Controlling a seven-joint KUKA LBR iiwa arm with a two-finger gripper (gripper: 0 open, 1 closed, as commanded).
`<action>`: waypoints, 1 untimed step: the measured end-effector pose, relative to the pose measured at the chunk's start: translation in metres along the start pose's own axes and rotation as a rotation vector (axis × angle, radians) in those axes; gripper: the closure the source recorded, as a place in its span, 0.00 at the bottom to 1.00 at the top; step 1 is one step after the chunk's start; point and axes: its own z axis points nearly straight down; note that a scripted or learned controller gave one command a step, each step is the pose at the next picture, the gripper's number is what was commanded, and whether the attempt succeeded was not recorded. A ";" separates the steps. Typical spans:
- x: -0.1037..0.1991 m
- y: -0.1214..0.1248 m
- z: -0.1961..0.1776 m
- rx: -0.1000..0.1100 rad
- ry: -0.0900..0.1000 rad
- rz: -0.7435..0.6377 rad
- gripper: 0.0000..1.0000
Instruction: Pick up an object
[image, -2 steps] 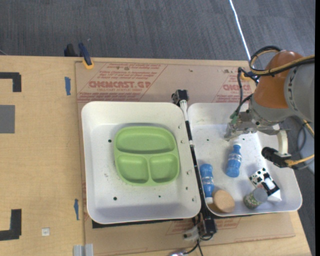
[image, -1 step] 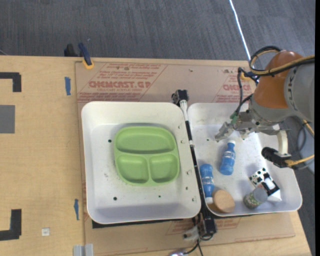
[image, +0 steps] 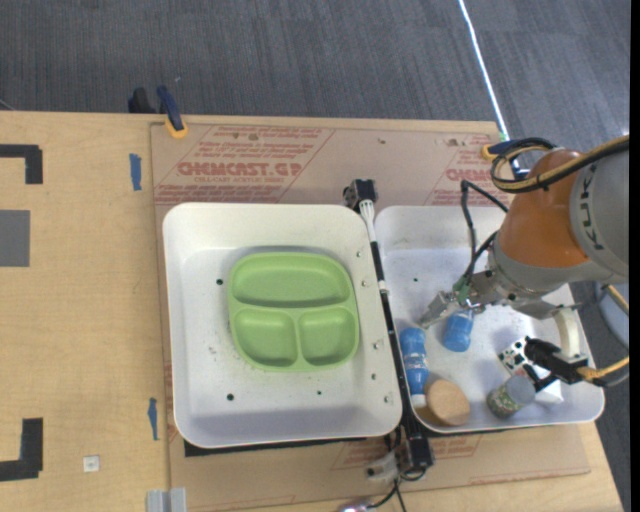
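The grey arm's two-finger gripper (image: 458, 305) hangs low in the right white bin (image: 420, 228), directly above a small blue cylinder (image: 457, 332); whether it is clenched or released cannot be told. Left of that cylinder lies a blue-and-white bottle (image: 412, 357), below it a tan wooden disc (image: 446, 402), to its right a grey-green cup (image: 510, 397).

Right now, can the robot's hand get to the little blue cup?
Probably yes. The hand hangs right above the blue cup in the right bin, and nothing lies between them.
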 end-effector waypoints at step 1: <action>-0.001 0.002 -0.011 -0.005 -0.003 0.001 1.00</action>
